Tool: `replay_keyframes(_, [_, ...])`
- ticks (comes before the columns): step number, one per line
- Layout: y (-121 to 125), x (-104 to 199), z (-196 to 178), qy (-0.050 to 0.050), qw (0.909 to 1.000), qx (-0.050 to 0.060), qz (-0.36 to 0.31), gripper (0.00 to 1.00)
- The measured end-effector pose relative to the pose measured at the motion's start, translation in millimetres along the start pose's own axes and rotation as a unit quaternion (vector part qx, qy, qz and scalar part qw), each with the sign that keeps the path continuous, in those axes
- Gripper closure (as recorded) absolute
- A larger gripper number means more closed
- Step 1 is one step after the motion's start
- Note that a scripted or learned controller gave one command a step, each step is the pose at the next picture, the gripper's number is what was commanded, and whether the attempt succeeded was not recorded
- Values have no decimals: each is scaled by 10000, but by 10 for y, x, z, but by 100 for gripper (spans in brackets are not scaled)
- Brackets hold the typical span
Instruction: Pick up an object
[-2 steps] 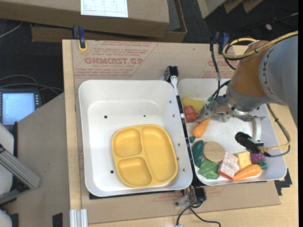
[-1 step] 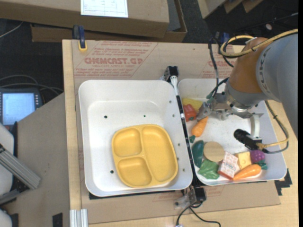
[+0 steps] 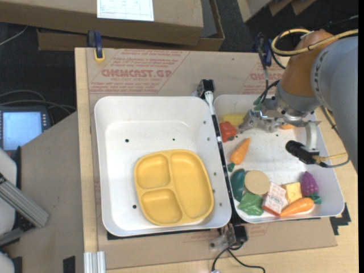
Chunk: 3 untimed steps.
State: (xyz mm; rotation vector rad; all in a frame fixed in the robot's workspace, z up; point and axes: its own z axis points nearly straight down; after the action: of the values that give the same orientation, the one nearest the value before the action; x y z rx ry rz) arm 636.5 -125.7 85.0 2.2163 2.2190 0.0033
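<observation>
My gripper (image 3: 263,119) hangs low over the far part of the right bin (image 3: 330,178), under the grey arm with its orange band (image 3: 301,73). Just left of it lie a yellow piece (image 3: 232,120) and a red toy vegetable (image 3: 227,131). An orange carrot (image 3: 240,151) lies a little nearer, below the gripper. I see nothing held in the gripper. A small orange piece (image 3: 287,127) peeks out under the wrist.
The near end of the right bin holds a tan disc (image 3: 256,182), green pieces (image 3: 238,181), a red-and-white box (image 3: 274,199), a yellow block (image 3: 293,191), purple grapes (image 3: 308,182) and another carrot (image 3: 297,207). The left bin (image 3: 114,124) holds a yellow divided plate (image 3: 172,186).
</observation>
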Motion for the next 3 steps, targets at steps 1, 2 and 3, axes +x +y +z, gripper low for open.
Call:
replay_keyframes(1, [-456, 263, -17, -50, 10000, 26, 35, 0])
replay_keyframes(2, [-419, 262, -51, -45, 10000, -2, 35, 0])
replay_keyframes(3, [25, 291, -140, -36, 10000, 2, 10, 0])
